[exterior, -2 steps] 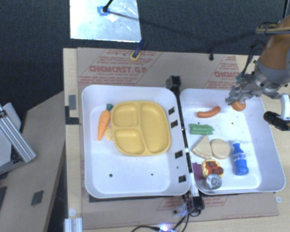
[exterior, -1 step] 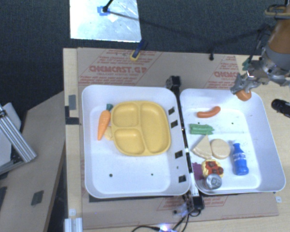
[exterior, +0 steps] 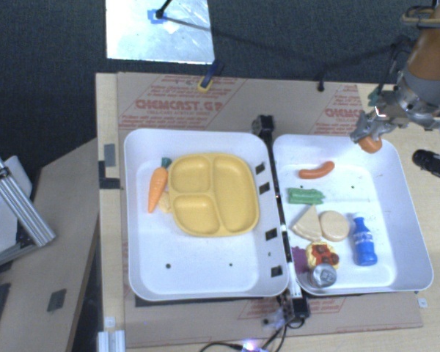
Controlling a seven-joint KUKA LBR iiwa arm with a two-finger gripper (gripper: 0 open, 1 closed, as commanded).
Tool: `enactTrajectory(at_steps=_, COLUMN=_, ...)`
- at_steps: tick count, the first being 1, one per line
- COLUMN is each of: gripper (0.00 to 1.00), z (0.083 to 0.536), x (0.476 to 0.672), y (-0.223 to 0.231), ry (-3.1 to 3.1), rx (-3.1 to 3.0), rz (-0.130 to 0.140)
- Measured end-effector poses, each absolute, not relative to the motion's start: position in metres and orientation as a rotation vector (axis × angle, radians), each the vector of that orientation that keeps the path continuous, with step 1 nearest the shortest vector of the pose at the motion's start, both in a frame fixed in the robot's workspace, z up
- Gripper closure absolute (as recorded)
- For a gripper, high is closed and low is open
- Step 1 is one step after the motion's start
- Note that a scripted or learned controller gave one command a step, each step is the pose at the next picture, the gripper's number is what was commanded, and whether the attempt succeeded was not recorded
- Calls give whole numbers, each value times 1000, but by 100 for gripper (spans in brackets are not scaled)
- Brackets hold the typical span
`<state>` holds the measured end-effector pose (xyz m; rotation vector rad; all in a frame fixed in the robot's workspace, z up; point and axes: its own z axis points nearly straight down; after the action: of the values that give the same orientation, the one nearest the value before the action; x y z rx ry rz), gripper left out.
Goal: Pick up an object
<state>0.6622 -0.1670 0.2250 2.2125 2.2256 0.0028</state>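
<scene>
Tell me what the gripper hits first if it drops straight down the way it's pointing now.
Probably the far rim of the right bin. The gripper hangs over that edge with a small orange object at its tip. The sausage lies further in. Depth is unclear from this one view.

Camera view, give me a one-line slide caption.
Gripper holds an orange object above the right bin's far edge; carrot and yellow tray sit in the left bin.
</scene>
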Motion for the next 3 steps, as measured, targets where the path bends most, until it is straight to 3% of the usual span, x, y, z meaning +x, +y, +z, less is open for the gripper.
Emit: enactTrajectory(at_steps=3, gripper=100, z=221, x=606, y=-23, ry=2230, rx=2215, rz=0)
